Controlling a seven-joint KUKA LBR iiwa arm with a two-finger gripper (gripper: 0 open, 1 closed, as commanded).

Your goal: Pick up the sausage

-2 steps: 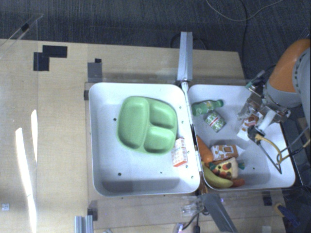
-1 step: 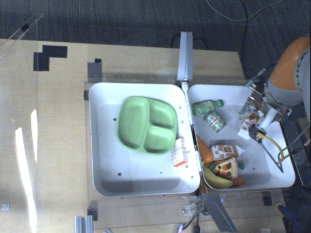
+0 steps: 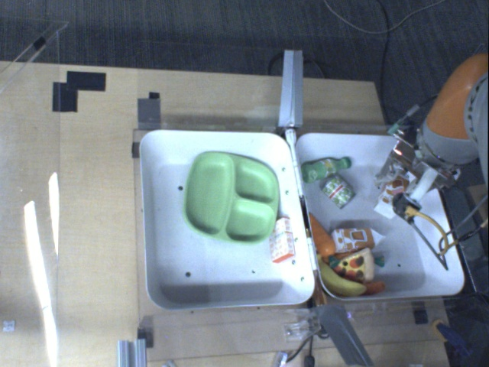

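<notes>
Two bins, and the gripper hangs over the right bin near its far right side, pinching a small brown thing that looks like the sausage. Green divided plate sits upside down in the left bin.

The arm is a rounded grey body with a broad orange band above the wrist; below it sits a pale grey wrist section; the gripper is a cluster of silver metal plates and white blocks with dark fittings; a yellow cable loops out beneath it; thin black wires run alongside toward the bench's right edge.
</notes>
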